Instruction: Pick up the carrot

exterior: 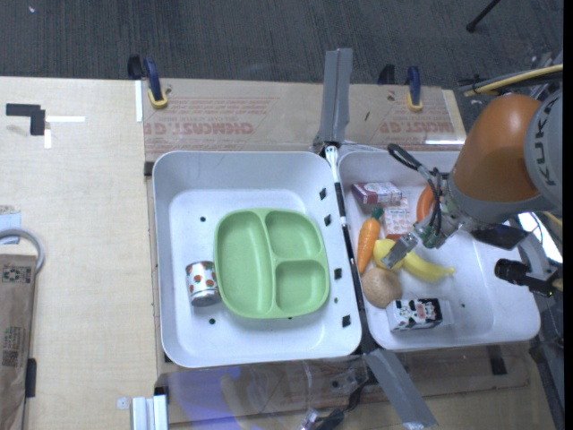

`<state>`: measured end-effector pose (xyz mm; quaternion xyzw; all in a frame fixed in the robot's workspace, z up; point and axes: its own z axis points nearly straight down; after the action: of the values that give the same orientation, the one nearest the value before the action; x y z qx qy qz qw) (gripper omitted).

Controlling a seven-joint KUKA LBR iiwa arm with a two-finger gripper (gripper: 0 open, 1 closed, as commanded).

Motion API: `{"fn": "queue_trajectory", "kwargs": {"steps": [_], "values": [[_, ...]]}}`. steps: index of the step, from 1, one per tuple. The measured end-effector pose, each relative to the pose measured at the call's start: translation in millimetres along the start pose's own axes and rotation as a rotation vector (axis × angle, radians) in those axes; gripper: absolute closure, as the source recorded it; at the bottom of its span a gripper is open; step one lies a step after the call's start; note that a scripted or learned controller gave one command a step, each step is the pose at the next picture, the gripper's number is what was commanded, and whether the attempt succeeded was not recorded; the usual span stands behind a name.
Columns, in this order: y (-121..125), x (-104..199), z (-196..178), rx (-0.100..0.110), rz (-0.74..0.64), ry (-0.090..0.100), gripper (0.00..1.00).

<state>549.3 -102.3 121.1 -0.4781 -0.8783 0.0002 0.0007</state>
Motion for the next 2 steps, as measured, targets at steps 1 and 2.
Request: {"fn": "queue_trajectory", "kwargs": {"steps": [1, 2], "values": [[30, -15, 10, -0.002, -0.152, -0.002, 0.0], [55, -40, 17, 0.022, -0.474, 0.018, 0.0]]}}
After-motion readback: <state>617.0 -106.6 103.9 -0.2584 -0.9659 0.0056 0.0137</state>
